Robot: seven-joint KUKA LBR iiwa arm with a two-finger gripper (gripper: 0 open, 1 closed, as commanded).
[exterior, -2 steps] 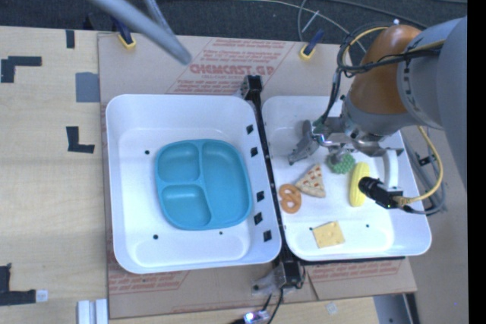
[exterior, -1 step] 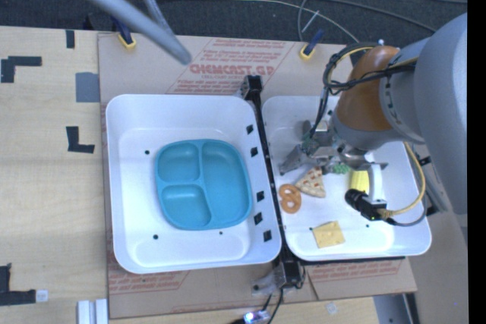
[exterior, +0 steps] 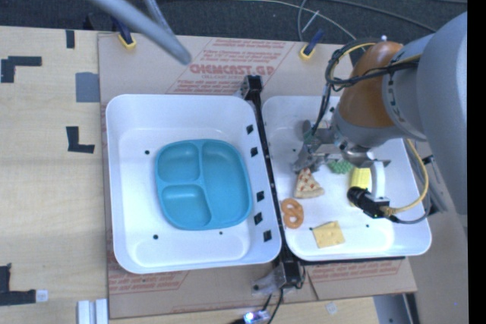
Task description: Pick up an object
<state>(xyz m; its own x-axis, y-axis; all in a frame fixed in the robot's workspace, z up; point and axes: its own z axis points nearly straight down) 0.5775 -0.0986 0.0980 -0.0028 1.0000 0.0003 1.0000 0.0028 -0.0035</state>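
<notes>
Can't tell the jaw state: grey two-finger gripper [exterior: 310, 150] is low in the right white bin [exterior: 414, 243], just above the tan triangular pizza-slice toy [exterior: 307, 184]. Prob. light, stiff, slick plastic; pinch across its flat sides.

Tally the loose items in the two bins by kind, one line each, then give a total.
Blue divided plate, in the left bin: 1
Pizza-slice toy: 1
Pretzel: 1
Yellow cracker square: 1
Yellow block: 1
Green piece, partly hidden by the arm: 1
Total: 6, with five in the right bin
</notes>
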